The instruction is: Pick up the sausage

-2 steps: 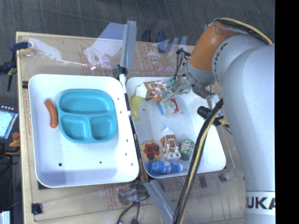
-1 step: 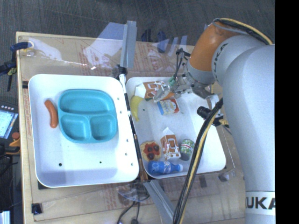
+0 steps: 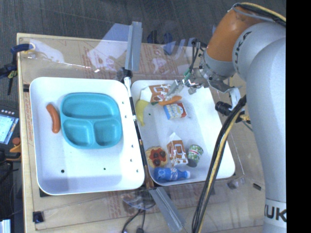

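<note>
You see a glossy, smooth sausage (image 3: pixel 53 117) lying just left of the blue divided tray (image 3: pixel 92 119), which looks like matt moulded plastic. Under that tray, the white bin (image 3: pixel 73 178) has a smooth plastic sheen, and the bench (image 3: pixel 73 57) beyond it looks like pale, worn wood.

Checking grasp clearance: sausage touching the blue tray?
Cannot tell. In the camera view the sausage lies right beside the blue tray left rim; no plain gap or contact.

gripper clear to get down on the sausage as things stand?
Probably yes. The sausage lies exposed in the left bin, beside the blue tray, nothing on it. The gripper is over the right bin, so it must cross first.
</note>
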Tool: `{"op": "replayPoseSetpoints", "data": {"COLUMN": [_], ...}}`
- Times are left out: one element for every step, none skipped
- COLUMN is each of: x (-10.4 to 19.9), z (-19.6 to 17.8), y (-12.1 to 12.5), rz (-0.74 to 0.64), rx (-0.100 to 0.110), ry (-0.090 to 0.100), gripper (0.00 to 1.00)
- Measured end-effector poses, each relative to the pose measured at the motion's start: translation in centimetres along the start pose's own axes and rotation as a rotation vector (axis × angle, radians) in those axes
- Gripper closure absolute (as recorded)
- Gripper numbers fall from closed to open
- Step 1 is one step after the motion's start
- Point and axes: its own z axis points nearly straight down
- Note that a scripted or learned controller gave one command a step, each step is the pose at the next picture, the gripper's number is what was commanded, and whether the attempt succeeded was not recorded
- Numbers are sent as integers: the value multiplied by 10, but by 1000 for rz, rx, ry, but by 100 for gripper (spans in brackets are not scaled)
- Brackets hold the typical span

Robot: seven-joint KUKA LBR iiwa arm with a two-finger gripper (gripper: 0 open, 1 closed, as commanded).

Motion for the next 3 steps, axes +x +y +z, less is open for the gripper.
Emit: {"op": "replayPoseSetpoints", "data": {"x": [-11,57,-12], "z": [80,6,84], "y": [-1,10,-4], "rz": [-8,88,0], "rx": [-1,2,6], "ry": [-2,0,3], "gripper": [0,0,0]}}
